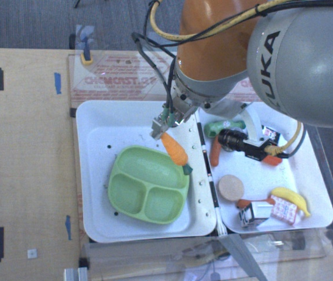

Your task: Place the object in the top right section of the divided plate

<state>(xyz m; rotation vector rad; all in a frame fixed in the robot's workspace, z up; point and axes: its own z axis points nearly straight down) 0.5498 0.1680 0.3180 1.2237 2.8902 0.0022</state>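
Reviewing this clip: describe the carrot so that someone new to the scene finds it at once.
Start at the left white bin, which holds a green divided plate. At the plate's upper right edge, just below the gripper, lies the carrot, slanting down to the right. It is bright orange with a small green tip, unlike the darker red stick in the right bin.

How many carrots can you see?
2. One carrot is at the gripper, above the green plate in the left bin. Another carrot lies in the right bin; the arm may hide more.
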